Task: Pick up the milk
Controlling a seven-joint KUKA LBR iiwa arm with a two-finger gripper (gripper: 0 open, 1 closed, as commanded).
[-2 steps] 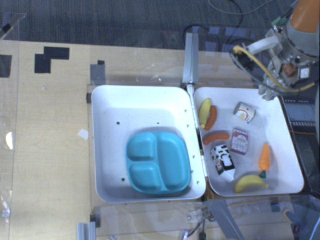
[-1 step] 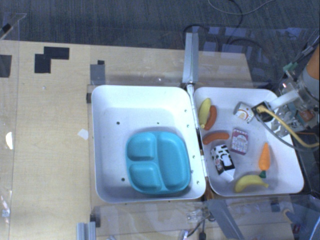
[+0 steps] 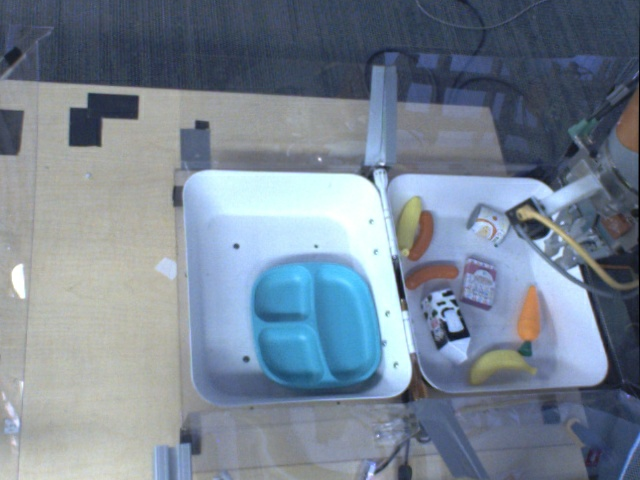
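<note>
— What colour is the arm (image 3: 612, 183)?
— Grey, pale metal mostly, with an orange band (image 3: 630, 128) above the wrist (just a patch of it at the frame's edge).
— Any cables?
— A yellow cable (image 3: 590, 271), looped.

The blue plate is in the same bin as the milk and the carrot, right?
Not quite. The camera view shows the blue plate in the left-hand bin, not with them. The milk and the carrot do share one bin, the right-hand bin.
</note>
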